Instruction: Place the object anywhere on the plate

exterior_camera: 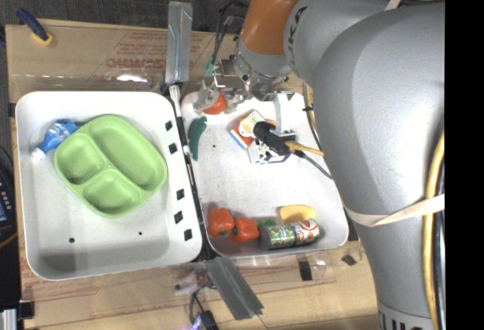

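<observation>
1. One orange object (215, 103) sits at the right bin's (249, 185) far left corner, just under the gripper (227, 88) (we cannot tell its state).
2. We judge the plate (111, 163), centred in the left bin (45, 245), awaits it.

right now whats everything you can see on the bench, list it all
plate: 1, green, three compartments, left bin
blue object: 1, left bin, behind the plate
bins: 2, white, side by side
peppers: 2, red-orange, right bin front
can: 1, lying beside the peppers
yellow item: 1, behind the can
dark green item: 1, right bin left wall
small carton: 1, orange-white, right bin middle
orange object: 1, right bin back
arm: 1, grey with orange band
gripper: 1, over right bin's back
</observation>
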Controlling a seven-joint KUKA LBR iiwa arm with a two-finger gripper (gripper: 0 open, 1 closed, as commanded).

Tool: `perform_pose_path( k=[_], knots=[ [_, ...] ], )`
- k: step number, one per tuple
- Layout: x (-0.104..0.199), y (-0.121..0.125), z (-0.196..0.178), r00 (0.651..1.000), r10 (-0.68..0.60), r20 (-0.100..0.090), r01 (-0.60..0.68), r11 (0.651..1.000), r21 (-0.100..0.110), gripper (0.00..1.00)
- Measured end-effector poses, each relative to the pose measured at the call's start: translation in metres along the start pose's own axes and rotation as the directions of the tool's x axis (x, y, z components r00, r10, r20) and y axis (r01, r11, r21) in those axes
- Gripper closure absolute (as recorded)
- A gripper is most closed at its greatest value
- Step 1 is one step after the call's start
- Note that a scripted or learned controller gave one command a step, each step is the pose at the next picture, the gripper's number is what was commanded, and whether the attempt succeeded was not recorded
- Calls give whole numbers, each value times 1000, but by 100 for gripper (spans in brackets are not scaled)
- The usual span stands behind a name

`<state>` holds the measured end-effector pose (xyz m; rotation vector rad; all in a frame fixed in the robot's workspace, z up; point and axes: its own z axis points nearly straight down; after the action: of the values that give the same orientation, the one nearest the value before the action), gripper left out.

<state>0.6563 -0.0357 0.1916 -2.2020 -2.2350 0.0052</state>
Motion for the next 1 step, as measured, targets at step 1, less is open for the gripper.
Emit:
perform_pose_path(
  k=[1],
  knots=[
    [0,0,0,1000,0,0,0,1000,0,0]
  ],
)
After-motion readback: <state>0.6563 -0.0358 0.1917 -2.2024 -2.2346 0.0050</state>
